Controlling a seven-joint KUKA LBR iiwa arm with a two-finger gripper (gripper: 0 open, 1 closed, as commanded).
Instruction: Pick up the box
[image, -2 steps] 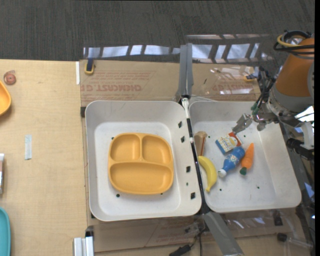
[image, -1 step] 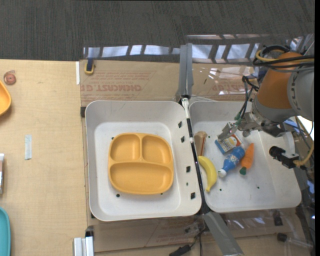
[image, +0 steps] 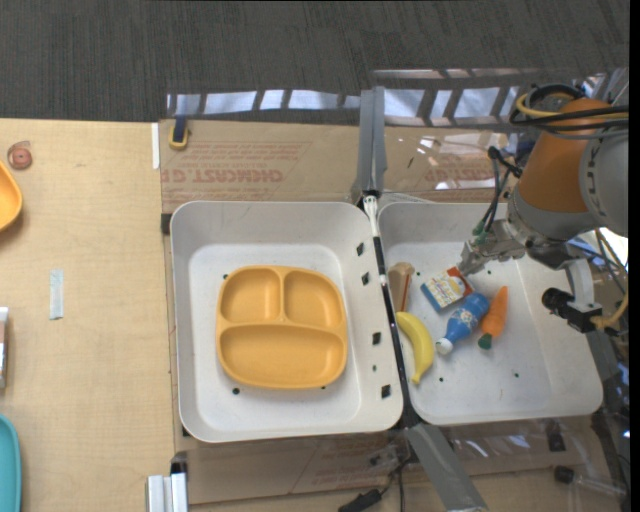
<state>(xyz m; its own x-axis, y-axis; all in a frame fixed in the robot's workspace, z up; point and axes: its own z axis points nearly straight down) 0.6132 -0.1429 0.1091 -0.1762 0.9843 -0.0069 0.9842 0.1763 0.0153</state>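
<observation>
So from my seat, the left white plastic bin (image: 190, 330) holds an orange three-section plate (image: 282, 327) mid-floor. Over in the right white bin (image: 560, 395), near its left wall, I've got a brown cone-shaped piece (image: 401, 282) and a yellow banana (image: 417, 345). Next comes the small blue-and-white box (image: 445, 291) toward the back edge, with a blue-and-white bottle (image: 464, 322) and orange carrot (image: 494, 315) beside it. The arm's gripper (image: 474, 256) sits just at the box's upper right corner; can't tell its state.

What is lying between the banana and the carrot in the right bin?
In the camera view, the blue-and-white bottle lies between the banana and the carrot, touching the carrot.
</observation>
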